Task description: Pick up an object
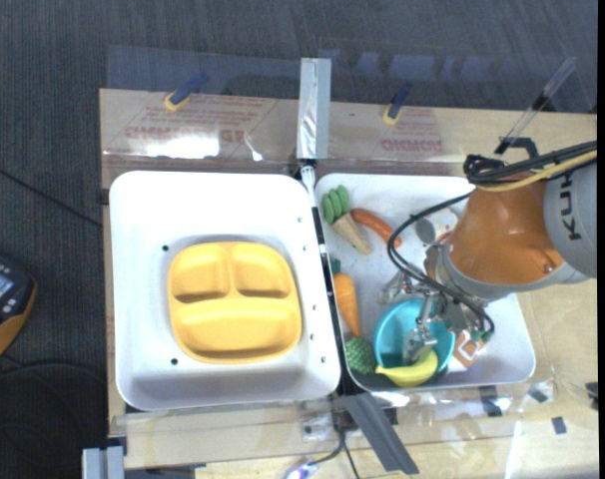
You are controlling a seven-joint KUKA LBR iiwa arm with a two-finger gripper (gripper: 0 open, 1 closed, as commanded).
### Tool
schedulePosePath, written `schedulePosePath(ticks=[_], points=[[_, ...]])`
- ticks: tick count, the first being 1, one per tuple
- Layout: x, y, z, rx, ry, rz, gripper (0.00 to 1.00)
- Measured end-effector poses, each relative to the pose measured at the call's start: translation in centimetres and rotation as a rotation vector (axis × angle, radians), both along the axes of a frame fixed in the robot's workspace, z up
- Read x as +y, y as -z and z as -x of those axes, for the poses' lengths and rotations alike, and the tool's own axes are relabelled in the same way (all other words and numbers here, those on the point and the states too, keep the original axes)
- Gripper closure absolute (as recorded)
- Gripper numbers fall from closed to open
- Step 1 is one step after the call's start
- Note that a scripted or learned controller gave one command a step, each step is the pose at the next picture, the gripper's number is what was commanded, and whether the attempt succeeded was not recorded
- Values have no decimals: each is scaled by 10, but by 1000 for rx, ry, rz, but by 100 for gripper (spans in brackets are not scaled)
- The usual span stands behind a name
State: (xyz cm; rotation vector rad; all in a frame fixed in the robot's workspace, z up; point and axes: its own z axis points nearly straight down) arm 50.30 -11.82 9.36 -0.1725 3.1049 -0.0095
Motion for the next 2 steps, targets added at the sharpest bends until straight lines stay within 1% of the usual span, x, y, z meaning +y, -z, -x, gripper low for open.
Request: schedulePosePath(ticks=[1, 2], points=[[24, 1, -2, 9, 1, 0, 0], [24, 0, 0, -6, -304, 8, 0]])
